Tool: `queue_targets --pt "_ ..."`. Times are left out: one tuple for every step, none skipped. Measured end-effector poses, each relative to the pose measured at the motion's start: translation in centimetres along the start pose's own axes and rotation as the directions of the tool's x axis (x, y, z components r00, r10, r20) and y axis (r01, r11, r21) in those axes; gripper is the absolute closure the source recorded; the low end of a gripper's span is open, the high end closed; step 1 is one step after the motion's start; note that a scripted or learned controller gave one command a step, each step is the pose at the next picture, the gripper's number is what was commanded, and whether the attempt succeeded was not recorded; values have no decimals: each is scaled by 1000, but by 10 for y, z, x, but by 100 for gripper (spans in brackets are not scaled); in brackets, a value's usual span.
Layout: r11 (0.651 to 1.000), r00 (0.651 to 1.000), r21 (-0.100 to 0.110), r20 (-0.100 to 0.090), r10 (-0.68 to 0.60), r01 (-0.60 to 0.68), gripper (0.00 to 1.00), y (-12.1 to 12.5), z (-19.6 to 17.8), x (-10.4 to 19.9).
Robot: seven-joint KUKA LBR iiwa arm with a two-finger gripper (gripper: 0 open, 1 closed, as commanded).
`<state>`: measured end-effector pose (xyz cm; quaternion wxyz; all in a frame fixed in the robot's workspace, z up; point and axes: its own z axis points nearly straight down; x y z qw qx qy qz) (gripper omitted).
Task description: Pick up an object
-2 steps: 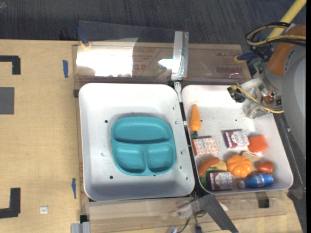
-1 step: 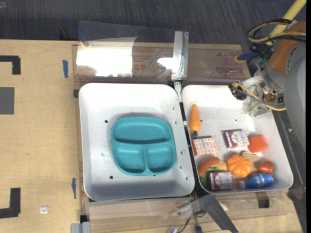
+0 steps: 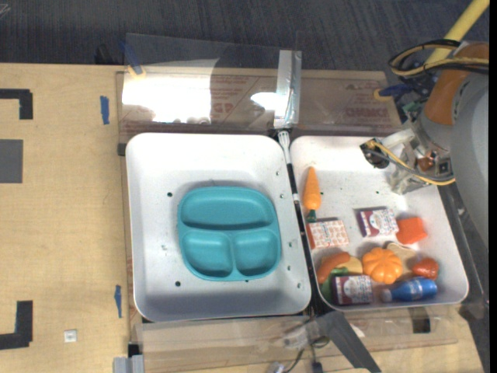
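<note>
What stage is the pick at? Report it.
Nothing looks done: the carrot, pumpkin, blue bottle and the other items all lie in the right bin. The gripper hangs over that bin's upper right corner, apart from them, with nothing visibly between its fingers. Left: descend on an item, grasp it and lift.

Left bin: white, holding a teal divided tray. Right bin: white. Contents: orange carrot; red-and-white patterned packets; orange pumpkin; blue bottle; dark red can; red tomato. Bench: tan.
</note>
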<state>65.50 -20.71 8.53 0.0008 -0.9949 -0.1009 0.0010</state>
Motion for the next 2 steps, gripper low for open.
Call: queue_targets --pt "1000 1000 6 4 1 -1 0 -1 0 -1" --pt "1000 1000 -4 -14 -11 11 0 -49 -107 12"
